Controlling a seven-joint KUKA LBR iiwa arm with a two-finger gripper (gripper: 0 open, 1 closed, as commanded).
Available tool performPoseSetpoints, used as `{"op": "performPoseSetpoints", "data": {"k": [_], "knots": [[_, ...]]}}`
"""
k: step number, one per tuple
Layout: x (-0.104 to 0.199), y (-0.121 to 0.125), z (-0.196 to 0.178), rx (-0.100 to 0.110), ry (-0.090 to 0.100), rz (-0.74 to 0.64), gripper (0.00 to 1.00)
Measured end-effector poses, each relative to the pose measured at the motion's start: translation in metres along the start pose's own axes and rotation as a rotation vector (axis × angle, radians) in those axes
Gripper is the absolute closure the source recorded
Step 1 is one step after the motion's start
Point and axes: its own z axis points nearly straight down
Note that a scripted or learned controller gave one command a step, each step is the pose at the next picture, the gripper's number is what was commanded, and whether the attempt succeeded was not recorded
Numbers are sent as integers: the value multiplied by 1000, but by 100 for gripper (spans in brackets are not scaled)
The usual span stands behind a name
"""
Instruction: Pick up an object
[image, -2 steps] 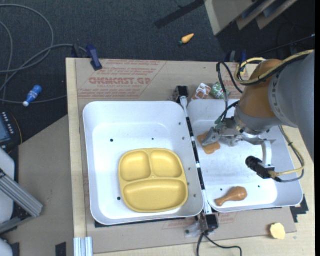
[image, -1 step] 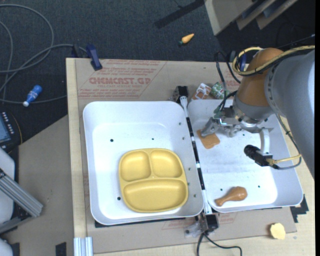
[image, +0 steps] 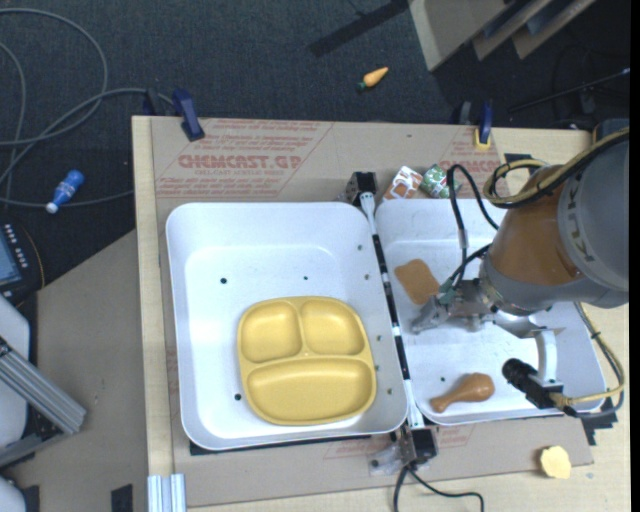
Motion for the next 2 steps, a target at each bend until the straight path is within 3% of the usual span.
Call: {"op": "performPoseSetpoints", "data": {"k": [1, 2], "knots": [[-13, 37, -1, -13, -4, -4, 0], [-1, 123, -3, -17, -3, -7, 0]]}}
